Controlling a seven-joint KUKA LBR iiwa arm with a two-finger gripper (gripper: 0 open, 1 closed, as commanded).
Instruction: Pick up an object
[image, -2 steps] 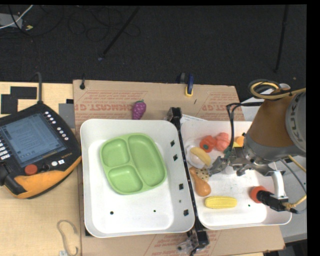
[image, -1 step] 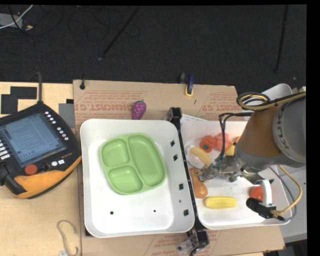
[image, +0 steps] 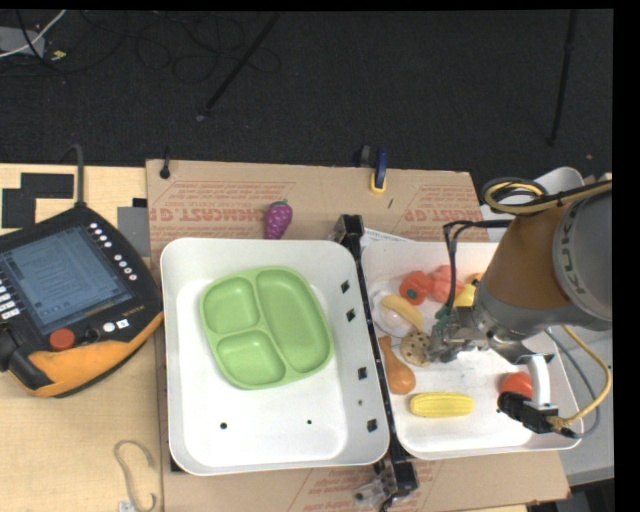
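The arm hangs low over the right bin (image: 560, 440), tool (image: 447, 338) down among the toy food; its opening I cannot tell. Nearest sit a tan round piece (image: 415, 349) and the corn cob (image: 442, 405). Reach step, I judge; next comes a clean close and lift.

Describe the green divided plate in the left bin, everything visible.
The green divided plate is light green, looks like smooth plastic, a rounded shape with three compartments: two toward the far side, one near. It lies flat and upright, turned slightly askew, on the floor of the left bin, toward its far half. Its compartments hold nothing, and only the bin floor touches it.
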